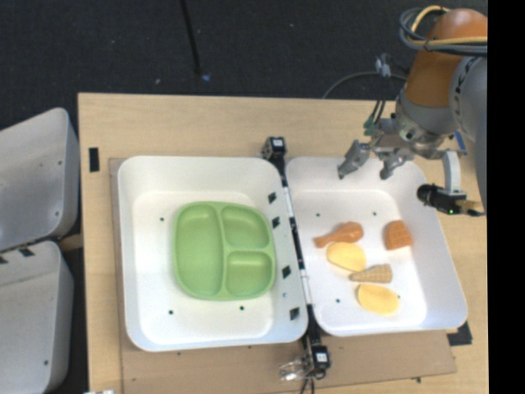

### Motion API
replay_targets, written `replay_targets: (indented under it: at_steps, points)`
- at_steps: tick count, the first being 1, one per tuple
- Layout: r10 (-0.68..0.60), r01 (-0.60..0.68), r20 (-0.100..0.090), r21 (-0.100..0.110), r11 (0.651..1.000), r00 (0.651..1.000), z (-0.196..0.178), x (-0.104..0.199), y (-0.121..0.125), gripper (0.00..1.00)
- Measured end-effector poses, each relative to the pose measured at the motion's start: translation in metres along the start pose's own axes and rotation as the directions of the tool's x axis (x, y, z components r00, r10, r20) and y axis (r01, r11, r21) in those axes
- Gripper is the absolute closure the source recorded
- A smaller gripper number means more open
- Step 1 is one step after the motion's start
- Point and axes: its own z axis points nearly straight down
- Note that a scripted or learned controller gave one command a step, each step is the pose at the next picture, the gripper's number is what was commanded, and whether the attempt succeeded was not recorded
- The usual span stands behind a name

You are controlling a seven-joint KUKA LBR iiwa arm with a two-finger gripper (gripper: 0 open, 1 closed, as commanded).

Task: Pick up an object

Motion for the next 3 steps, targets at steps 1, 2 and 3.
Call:
replay_targets:
  at_steps: [1, 2, 3]
  points:
    - [-0.002, 0.002, 0.001, -0.015, 1.000, 1.000, -0.010, 0.000, 0.003, 0.00]
    - [-0.006, 0.006, 0.003, -0.011, 1.000, 1.000, 0.036, 0.001, 0.011, 0.00]
    - [-0.005, 0.005, 0.003, -0.011, 1.000, 1.000, 0.093, 0.008, 0.011, 0.00]
